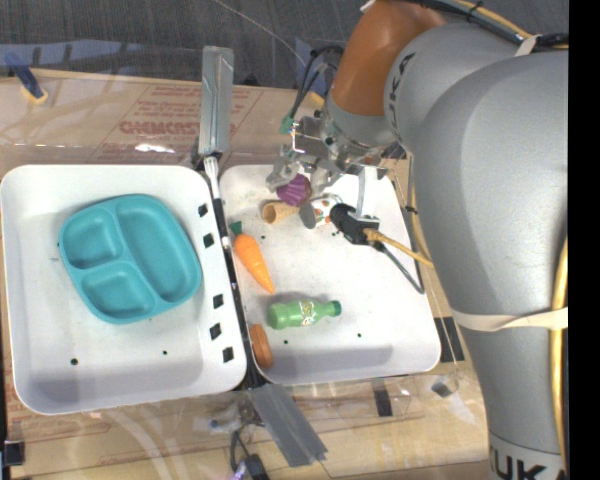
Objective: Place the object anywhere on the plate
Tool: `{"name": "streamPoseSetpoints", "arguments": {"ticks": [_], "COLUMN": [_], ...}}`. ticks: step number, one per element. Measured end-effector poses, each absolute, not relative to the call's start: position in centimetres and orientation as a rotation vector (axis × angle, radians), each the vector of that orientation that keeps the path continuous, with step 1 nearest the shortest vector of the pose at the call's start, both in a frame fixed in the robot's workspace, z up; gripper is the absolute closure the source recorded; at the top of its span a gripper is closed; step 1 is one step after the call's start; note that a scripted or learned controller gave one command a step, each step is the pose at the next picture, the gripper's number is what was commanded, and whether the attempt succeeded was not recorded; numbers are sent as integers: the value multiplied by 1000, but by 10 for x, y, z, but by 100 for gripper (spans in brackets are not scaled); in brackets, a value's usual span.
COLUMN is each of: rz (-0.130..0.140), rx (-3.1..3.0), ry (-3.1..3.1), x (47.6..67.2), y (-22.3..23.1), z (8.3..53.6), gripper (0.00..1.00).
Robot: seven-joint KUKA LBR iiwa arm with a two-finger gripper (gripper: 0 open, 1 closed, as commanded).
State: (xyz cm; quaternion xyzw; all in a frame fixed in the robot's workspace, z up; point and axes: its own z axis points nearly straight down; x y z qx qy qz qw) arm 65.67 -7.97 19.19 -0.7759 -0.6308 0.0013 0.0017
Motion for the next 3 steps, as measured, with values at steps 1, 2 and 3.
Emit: {"name": "streamPoseSetpoints", "arguments": {"ticks": [1, 2, 3], "rz": [4, 1, 2], "rx": [-2297, -2041, -2043], "ry": [-2137, -2387, -2386], "x": [602, 630, 630], "y": [-6, 88, 87], "z": [191, 191, 191], "gripper": [100, 100, 0]}}
